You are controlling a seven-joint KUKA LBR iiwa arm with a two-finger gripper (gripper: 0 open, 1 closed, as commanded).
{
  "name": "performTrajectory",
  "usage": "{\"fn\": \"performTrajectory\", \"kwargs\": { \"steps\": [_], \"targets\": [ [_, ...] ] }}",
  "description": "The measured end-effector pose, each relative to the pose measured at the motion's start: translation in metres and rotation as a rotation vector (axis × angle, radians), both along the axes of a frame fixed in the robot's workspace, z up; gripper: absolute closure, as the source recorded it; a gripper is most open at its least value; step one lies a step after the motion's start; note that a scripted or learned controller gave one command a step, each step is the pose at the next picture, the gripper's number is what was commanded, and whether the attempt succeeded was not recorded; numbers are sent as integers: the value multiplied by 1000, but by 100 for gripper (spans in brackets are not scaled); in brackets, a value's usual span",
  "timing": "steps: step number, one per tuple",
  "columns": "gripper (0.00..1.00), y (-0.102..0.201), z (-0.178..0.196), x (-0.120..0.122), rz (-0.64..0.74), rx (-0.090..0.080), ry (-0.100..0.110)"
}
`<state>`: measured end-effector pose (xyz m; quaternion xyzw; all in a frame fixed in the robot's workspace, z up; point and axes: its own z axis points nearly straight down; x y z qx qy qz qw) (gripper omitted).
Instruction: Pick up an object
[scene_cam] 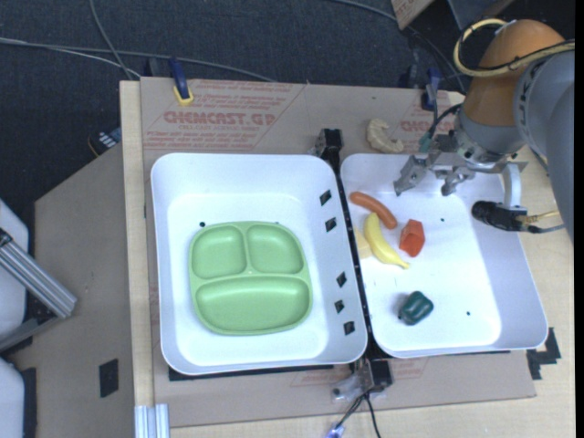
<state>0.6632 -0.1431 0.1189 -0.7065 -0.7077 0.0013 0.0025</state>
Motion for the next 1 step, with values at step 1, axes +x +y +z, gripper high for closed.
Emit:
{"fn": "performTrajectory", "kwargs": {
  "steps": [1],
  "targets": [
    [100,0,15,2,0,-1,-7]
  ]
}}
